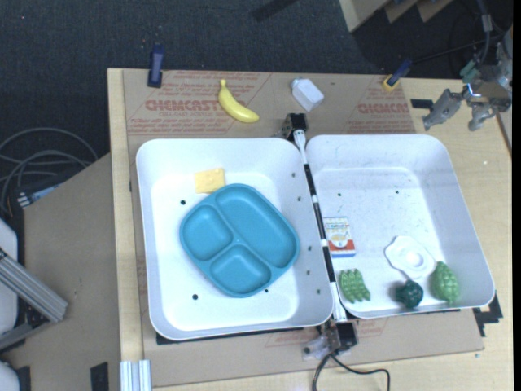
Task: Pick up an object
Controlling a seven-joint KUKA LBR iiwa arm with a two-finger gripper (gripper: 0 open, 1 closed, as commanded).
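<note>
We judge the fried egg toy, near the right bin's front edge, light and slippery; grip its rim, gripper fingers open.

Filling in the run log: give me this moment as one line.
gripper: above bench, beyond right bin, holding nothing | fried egg, green toys: right bin | blue tray: left bin | pick: not started
</note>
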